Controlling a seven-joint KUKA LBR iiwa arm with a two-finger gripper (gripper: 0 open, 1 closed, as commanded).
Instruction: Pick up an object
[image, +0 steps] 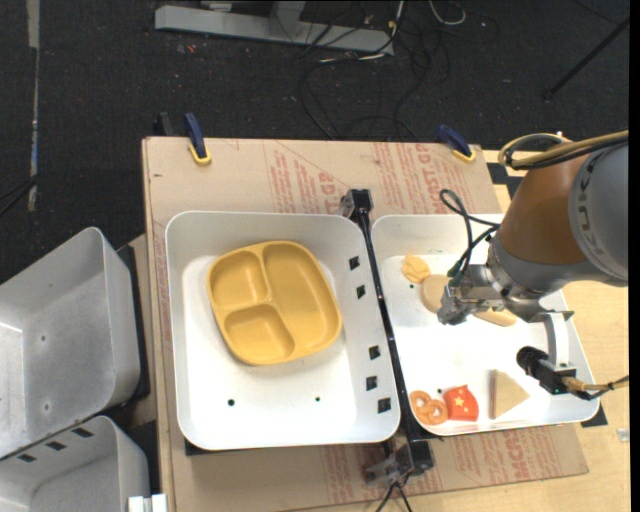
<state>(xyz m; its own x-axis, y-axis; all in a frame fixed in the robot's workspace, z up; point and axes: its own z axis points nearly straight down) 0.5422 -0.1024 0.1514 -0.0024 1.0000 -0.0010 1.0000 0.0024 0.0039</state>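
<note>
- I see the gripper (452, 306) low in the right bin (470, 362), near its upper left part, with the grey arm (560, 230) and its orange band reaching in from the right.
- I cannot tell whether it is spread or pressed together; the wrist covers that part from my angle.
- A pale tan piece (433, 291) lies right against the gripper, and a small yellow piece (415, 268) sits just above it; I see nothing clearly pinched.
- Along the bin's near edge lie an orange pretzel-like piece (429, 406), a red piece (461, 402) and a tan wedge (506, 393).
- The left bin (200, 400) holds a yellow divided plate (273, 301).
</note>
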